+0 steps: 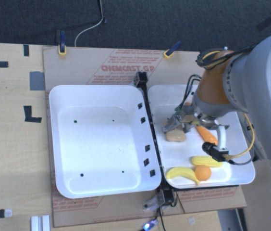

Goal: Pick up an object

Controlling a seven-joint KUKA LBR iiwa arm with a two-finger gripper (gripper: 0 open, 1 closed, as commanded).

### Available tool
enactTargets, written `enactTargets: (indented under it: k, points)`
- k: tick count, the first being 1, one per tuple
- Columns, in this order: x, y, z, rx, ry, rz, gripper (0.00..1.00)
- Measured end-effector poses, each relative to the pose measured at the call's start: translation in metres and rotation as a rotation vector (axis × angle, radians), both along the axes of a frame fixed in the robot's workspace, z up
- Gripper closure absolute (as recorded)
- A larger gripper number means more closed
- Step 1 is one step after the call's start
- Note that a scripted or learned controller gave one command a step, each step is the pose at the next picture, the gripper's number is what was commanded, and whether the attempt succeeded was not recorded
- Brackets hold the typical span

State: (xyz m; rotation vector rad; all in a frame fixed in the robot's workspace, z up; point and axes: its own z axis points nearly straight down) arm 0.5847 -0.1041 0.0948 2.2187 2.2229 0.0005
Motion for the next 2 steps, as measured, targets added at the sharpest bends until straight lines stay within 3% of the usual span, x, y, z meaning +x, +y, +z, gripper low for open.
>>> enactTargets:
  k: [1, 2]
  points:
    - [0.005, 0.090, 0.095, 0.003, -0.007, 0.008, 1.00]
    - [-0.045, 0.174, 0.149, 0.005, -0.001, 0.010, 1.00]
